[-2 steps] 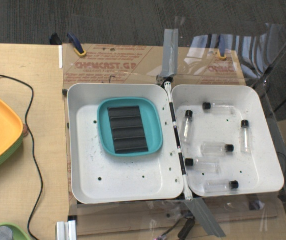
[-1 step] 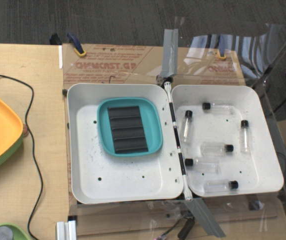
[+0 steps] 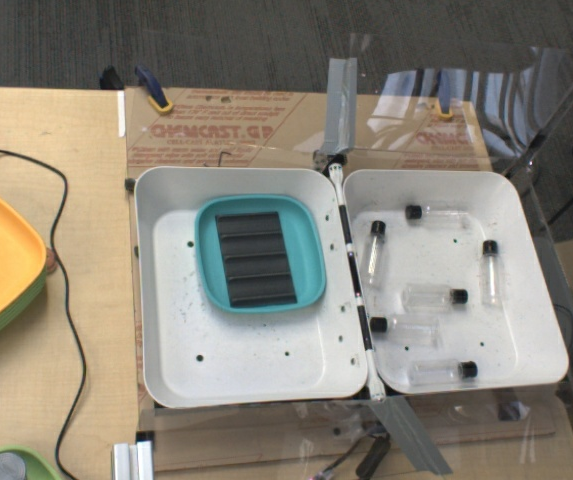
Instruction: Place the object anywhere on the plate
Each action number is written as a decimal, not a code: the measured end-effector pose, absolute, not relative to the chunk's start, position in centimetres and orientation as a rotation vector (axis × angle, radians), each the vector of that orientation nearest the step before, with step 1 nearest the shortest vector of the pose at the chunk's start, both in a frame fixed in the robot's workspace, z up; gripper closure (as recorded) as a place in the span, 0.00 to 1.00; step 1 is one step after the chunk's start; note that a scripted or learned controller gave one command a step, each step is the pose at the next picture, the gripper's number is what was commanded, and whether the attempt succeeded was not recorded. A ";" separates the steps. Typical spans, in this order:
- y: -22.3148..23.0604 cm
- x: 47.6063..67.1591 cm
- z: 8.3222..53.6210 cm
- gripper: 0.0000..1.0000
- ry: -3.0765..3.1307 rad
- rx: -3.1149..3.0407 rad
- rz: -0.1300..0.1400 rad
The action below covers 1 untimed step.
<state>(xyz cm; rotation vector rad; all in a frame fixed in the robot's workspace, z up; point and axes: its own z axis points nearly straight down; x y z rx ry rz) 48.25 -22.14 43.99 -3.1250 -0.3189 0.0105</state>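
The arm and its gripper are out of frame from where I stand, so I cannot tell the tool's state.

The teal plate sits in the left bin, toward its twelve o'clock side, with a dark ribbed insert lying on its middle. The things to be moved lie in the right bin: several clear vials with black caps, scattered well apart. One vial lies at about nine o'clock in that bin, just beside the wall next to the plate. Another lies near three o'clock, a third at six o'clock, one near the middle, and one at twelve o'clock. A loose-looking black cap sits at about seven o'clock.

These vials look light, stiff and smooth, and I judge them slippery and apt to roll, being round. Their clear bodies are hard to make out against the white. I would take one across the middle of its barrel, fingers straddling it crosswise. The central vial looks easiest, away from the walls. The plate's ribbed insert may stop it rolling.
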 end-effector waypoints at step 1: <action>-22.1 48.8 44.0 0.00 -0.322 -3.126 0.008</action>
